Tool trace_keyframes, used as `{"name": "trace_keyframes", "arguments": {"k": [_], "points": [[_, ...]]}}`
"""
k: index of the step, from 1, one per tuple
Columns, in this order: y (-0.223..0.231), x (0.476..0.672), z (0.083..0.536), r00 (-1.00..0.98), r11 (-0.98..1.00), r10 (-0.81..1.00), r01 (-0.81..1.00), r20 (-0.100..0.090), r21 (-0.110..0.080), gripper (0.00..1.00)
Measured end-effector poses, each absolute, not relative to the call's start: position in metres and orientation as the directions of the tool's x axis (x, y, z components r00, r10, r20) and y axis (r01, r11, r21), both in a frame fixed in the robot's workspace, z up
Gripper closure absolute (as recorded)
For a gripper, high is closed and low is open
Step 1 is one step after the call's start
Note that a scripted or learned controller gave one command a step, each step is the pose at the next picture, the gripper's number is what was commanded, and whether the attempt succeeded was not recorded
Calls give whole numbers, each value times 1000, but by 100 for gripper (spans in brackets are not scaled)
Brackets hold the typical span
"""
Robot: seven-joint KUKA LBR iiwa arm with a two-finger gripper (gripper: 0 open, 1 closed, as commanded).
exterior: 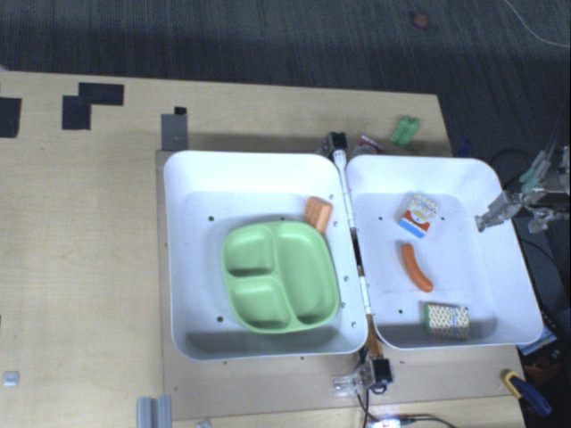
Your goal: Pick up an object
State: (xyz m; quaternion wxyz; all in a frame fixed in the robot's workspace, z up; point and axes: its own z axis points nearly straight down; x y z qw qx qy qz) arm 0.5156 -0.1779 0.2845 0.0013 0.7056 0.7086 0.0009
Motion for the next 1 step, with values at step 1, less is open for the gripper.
{"name": "trace_keyframes", "arguments": {"k": [1], "points": [[-170,487,200,-3,3,1000,1000,0,1,0]]}}
